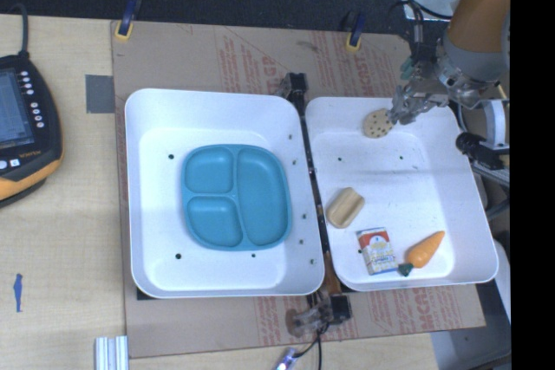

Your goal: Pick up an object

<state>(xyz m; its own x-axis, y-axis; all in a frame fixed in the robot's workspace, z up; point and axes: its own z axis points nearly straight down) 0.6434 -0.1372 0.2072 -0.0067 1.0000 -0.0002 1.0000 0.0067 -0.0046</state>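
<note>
The right bin (451,186) has bare floor across its middle and upper left. Its obstacles sit at the edges: a cookie (375,124) at the top, with the gripper (404,110) just beside it, a sponge (345,207) near the left wall, and a carton (376,250) and carrot (425,249) close together along the lower wall. In the left bin (147,186), a blue plate (236,196) takes the centre, leaving a free margin all round.
</note>
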